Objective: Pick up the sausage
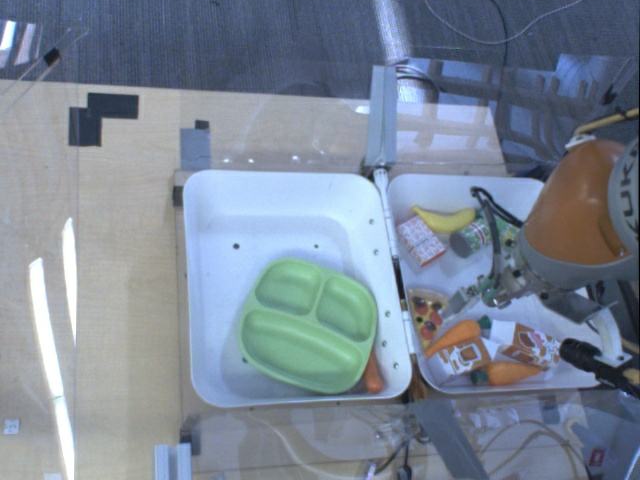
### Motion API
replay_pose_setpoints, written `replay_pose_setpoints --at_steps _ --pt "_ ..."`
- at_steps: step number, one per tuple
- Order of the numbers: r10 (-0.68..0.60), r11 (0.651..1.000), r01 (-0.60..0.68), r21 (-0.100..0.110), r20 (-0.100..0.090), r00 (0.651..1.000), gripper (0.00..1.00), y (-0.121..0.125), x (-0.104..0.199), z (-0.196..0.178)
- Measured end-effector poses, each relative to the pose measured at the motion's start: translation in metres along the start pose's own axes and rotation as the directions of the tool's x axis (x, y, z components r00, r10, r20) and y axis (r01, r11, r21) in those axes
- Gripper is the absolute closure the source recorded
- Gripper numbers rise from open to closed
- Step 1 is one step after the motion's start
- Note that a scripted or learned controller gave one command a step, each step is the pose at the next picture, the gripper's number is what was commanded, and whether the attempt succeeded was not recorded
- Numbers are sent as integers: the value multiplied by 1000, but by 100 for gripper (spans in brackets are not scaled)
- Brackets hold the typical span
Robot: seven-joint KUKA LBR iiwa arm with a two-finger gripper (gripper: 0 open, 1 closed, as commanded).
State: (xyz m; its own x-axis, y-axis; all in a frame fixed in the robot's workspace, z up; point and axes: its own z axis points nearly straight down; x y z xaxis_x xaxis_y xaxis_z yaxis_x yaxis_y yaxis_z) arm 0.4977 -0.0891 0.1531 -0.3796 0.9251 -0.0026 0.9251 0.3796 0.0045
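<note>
On the pale desk (120, 268), the gripper (487, 290) hovers low over the cluttered right bin (440, 182), open or closed I cannot tell, while the likely sausage (372, 374) lies in the left bin (260, 208), touching the green plate (310, 323), so the approach seems unfinished and calls for reaching across.

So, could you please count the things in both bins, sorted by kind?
Plate: 1
Sausage: 1
Banana: 1
Carrot: 2
Pizza slice: 1
Can: 1
Box: 3
Total: 10, as far as I can tell.
</note>
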Motion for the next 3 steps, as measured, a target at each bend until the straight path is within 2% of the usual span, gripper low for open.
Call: replay_pose_setpoints --at_steps 1,2,3 --pt "-18 1000 18 -8 5 1000 0 1 -41 64" --pt "-56 998 56 -7 3 998 0 101 -42 65" --pt "-63 998 63 -13 8 998 100 104 -42 52"
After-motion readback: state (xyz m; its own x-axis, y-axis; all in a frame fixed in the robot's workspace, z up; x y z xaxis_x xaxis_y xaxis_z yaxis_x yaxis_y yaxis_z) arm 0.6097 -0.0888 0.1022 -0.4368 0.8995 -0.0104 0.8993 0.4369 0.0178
